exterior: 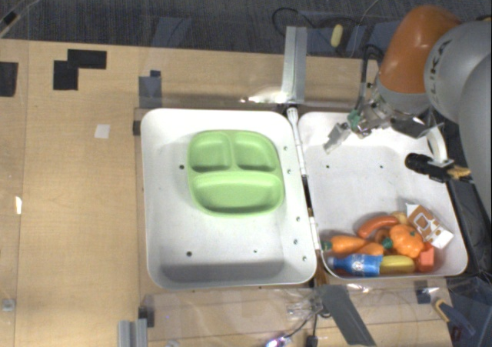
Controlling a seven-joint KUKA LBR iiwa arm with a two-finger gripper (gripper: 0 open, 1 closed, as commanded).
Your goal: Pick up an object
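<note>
The pincer (339, 136) hangs over the right bin's (361, 176) far end, toys (388, 245) heaped at its near edge.

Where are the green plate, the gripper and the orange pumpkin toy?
green plate (234, 171): camera view, on its middle ridge.
gripper (337, 136): camera view, at its fingertips, over the right bin.
orange pumpkin toy (407, 240): camera view, on its body.
</note>
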